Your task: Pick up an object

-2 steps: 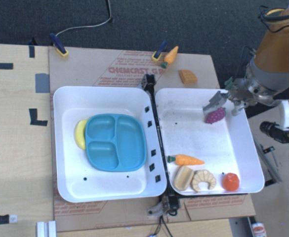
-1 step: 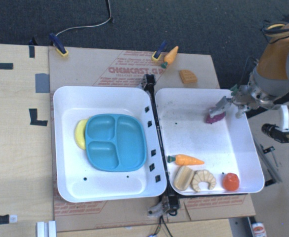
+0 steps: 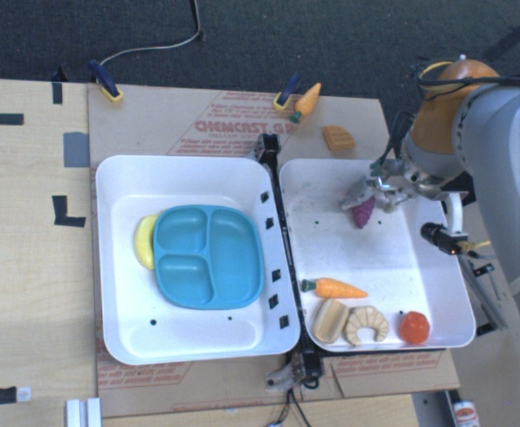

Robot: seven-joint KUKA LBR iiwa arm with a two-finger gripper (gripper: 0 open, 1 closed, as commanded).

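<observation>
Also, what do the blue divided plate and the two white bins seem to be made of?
The blue divided plate looks like moulded plastic: one even colour, rounded compartments, a soft sheen. The left bin and right bin also look like plastic, smooth and white, with rounded corners and thin raised rims. The look alone cannot confirm this.

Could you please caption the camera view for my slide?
Gripper at a purple object in the right bin; blue tray in the left bin.
</observation>
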